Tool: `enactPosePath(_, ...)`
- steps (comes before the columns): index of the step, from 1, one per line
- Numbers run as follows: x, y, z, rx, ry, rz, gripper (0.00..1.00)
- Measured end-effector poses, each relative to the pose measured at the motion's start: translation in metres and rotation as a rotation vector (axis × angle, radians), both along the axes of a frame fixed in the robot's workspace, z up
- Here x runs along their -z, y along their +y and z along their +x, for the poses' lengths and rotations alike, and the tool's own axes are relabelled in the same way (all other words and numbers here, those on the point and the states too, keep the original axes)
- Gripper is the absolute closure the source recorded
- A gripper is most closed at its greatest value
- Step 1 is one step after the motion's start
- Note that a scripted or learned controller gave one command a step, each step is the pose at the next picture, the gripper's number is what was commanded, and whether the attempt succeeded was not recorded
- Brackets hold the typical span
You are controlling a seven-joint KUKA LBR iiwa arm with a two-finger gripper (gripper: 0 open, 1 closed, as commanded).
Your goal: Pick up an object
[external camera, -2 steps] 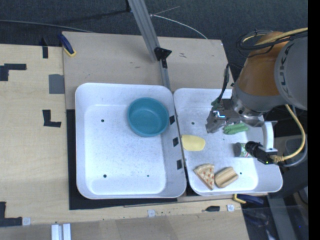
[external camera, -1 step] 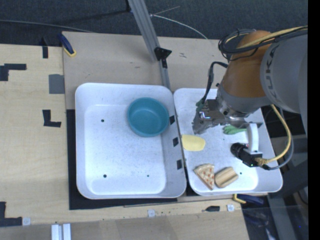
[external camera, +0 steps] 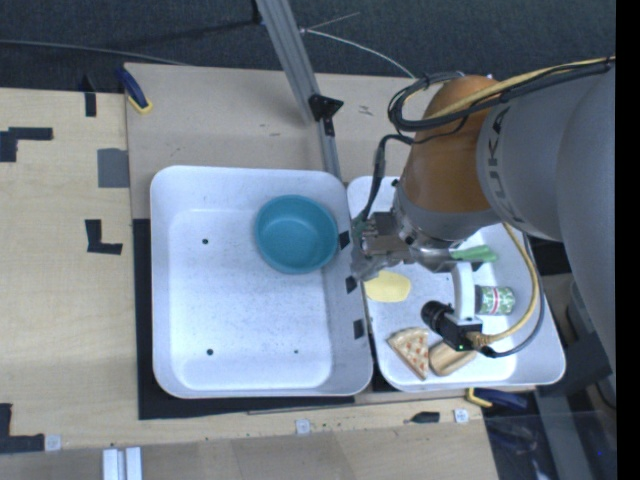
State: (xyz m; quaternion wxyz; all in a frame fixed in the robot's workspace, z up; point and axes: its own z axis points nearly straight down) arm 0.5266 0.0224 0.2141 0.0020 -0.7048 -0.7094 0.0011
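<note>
- Over the right bin (external camera: pixel 540 368), at its left edge, the gripper (external camera: pixel 372 251) hangs low; the wrist hides its tips, so I cannot tell its state.
- Just below it lies a yellow piece (external camera: pixel 388 288), apart from the gripper, on the bin floor.
- Farther down sit a pizza slice (external camera: pixel 410 349) and a tan piece (external camera: pixel 450 360), side by side, partly hidden by a black fitting on the cable.
- To the right, a can (external camera: pixel 494 300) with a green label lies on its side; its writing is too small to read.
- A green thing (external camera: pixel 476 255) peeks from under the arm.
- In the left bin (external camera: pixel 190 298), a blue bowl (external camera: pixel 295 233) stands near the top right corner.
</note>
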Motion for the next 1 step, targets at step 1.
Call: enactPosePath(1, -0.0157, 0.0498, -0.0198, -0.001, -0.002, 0.000, 1.00)
